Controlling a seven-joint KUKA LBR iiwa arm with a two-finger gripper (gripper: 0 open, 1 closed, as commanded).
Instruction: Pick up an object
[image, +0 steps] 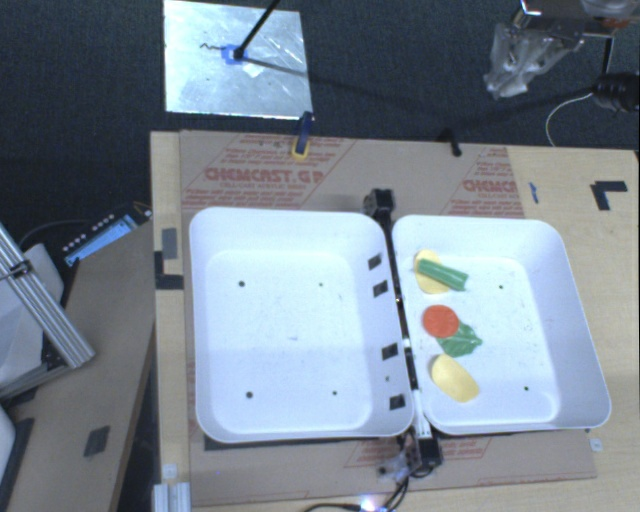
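Note:
Several small objects lie along the left side of the right bin (560, 300). A green cylinder (442, 273) rests across a pale yellow piece (428, 281). Below them lies a red-orange disc (440, 321) with a green leaf-shaped piece (460, 342) touching its lower right. Nearest the front is a yellow oval (453, 378). My gripper (515, 62) hangs high at the top right, beyond the bench's far edge and well away from all the objects. It looks blurred and nothing shows in it.
The left bin (230, 250) sits beside the right one, joined by a black hinge strip (398, 320). A silver sheet (235, 60) lies on the floor at the back left. Aluminium framing (40, 310) stands at the far left.

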